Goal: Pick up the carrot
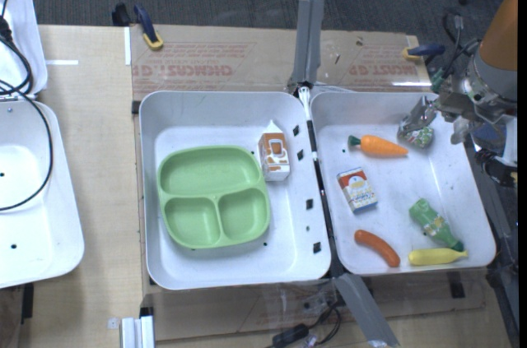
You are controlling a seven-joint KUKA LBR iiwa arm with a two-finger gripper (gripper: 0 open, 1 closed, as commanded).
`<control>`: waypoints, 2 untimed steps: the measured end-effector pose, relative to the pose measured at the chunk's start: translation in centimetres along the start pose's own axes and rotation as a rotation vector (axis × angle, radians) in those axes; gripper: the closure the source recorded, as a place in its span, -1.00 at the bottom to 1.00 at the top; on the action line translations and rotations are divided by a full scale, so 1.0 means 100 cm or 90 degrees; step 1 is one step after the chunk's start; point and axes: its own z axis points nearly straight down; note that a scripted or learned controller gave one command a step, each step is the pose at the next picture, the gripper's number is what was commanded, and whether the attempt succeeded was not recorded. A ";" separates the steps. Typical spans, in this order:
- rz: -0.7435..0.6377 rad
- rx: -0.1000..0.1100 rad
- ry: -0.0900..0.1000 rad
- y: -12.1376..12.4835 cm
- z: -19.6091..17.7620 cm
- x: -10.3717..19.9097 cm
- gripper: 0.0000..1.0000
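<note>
The carrot (380, 146) is orange with a green stub at its left end. It lies on its side in the upper part of the right bin (461, 174). My gripper (417, 129) hangs over the bin's upper right corner, just right of the carrot's tip and slightly above it. Nothing visibly joins the carrot to the gripper. The arm's orange band sits at the view's right edge.
The right bin also holds a small carton (356, 190), a red sausage (377, 248), a yellow banana (437, 257) and a green bottle (434, 225). In the left bin are a green divided plate (214, 196) and another carton (274, 155).
</note>
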 end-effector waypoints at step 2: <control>-0.012 0.006 0.000 0.066 0.141 0.053 -1.00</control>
